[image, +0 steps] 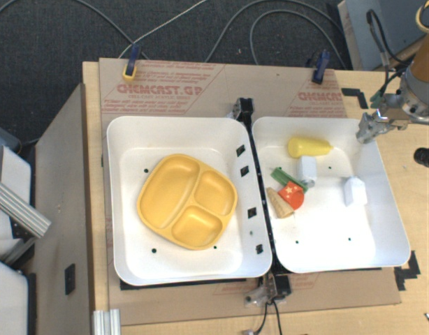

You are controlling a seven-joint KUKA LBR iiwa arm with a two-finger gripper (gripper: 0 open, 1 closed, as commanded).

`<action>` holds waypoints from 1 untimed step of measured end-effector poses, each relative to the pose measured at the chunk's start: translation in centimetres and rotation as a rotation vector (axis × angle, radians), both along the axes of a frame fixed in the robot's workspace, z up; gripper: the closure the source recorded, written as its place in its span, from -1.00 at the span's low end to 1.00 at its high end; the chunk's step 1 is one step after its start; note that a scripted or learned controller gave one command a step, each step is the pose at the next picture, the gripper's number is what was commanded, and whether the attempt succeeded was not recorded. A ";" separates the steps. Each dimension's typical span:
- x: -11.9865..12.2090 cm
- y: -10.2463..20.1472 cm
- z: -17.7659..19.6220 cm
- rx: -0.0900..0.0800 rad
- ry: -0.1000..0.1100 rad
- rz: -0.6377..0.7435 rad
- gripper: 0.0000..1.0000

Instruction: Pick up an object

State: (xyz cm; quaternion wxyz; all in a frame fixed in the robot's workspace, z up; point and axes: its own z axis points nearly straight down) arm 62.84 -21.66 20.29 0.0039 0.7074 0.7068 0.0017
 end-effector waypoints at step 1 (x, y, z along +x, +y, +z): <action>0.1 0.0 3.3 0.001 0.002 0.002 1.00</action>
